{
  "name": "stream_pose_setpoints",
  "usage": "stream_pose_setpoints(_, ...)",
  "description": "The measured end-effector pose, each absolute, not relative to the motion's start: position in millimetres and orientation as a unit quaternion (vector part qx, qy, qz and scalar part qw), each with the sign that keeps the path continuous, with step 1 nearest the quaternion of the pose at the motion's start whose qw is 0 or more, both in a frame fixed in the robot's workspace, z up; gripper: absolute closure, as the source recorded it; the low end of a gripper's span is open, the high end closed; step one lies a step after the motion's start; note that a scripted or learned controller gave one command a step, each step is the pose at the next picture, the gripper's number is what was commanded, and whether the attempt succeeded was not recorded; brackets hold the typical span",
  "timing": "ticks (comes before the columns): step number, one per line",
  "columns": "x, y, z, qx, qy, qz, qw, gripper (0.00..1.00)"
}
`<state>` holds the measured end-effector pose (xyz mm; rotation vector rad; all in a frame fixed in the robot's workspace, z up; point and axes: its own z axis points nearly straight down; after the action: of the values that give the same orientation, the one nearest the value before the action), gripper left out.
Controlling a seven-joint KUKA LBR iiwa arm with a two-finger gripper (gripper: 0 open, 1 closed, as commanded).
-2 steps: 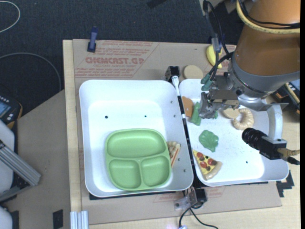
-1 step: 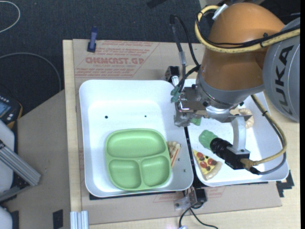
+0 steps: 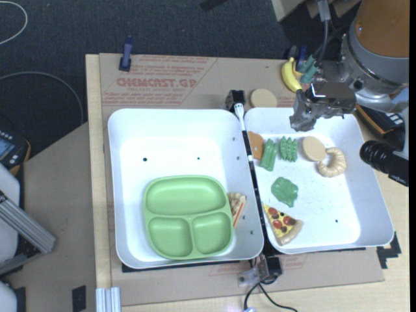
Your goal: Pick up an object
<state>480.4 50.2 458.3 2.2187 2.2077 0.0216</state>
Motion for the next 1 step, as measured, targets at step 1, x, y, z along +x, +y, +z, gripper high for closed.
stream_pose_setpoints(1, 500.3, 47.8, 240.0, 0.708, 0.706, -0.0059, -0.005, 1.0)
